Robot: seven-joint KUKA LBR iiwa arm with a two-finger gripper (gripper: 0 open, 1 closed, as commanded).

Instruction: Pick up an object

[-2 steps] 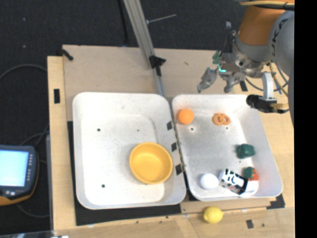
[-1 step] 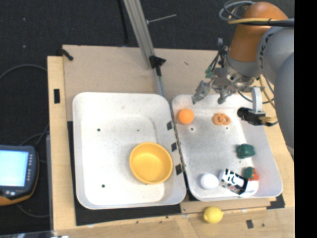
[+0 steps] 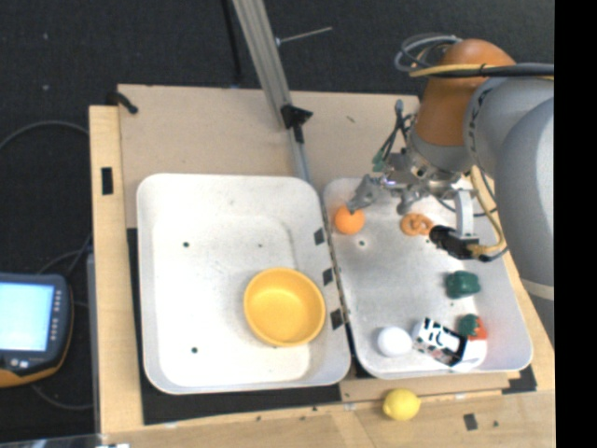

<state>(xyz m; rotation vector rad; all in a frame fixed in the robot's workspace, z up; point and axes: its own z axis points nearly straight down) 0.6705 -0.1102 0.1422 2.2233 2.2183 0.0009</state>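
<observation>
The grey arm's two-finger gripper [image 3: 359,197] hung over the right white bin [image 3: 410,292] near its far left corner, fingers spread, with the small orange ball [image 3: 349,219] just below them, not gripped. A yellow plastic bowl [image 3: 284,306] sat in the left white bin [image 3: 201,250] near its right edge.

A robotics lab: a plywood surface [image 3: 215,129] with two white bins [image 3: 168,203], a metal camera pole [image 3: 263,45], cables, and a control pendant [image 3: 33,329].

Grey arm [image 3: 522,147] enters from right, orange band above wrist, gripper [image 3: 387,189] pointing down and left, low, finger state unclear.
</observation>
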